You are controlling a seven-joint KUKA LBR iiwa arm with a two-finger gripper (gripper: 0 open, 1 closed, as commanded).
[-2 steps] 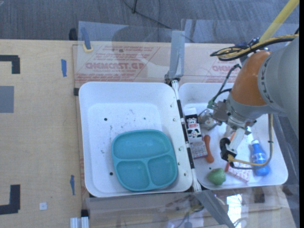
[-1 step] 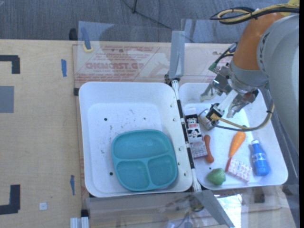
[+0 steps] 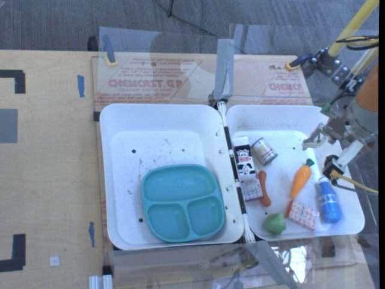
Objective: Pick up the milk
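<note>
Camera view has the gripper (image 3: pixel 332 144) hanging over the right bin (image 3: pixel 283 114), fingers spread wide, gripping nothing. Well apart, the boxy milk carton (image 3: pixel 243 161) lies flat against that bin's left wall, beside a shiny metal can (image 3: pixel 263 150).

We see two white bins side by side. The left bin (image 3: pixel 120 131) holds a blue divided plate (image 3: pixel 182 202). In the right bin (image 3: pixel 277 120) we find a tin can (image 3: pixel 263 150), an orange carrot (image 3: pixel 300 180), a blue bottle (image 3: pixel 328 201), a green fruit (image 3: pixel 275 223), a pink patterned packet (image 3: pixel 302 215), and a red-handled utensil (image 3: pixel 263 189) near the centre.
</note>
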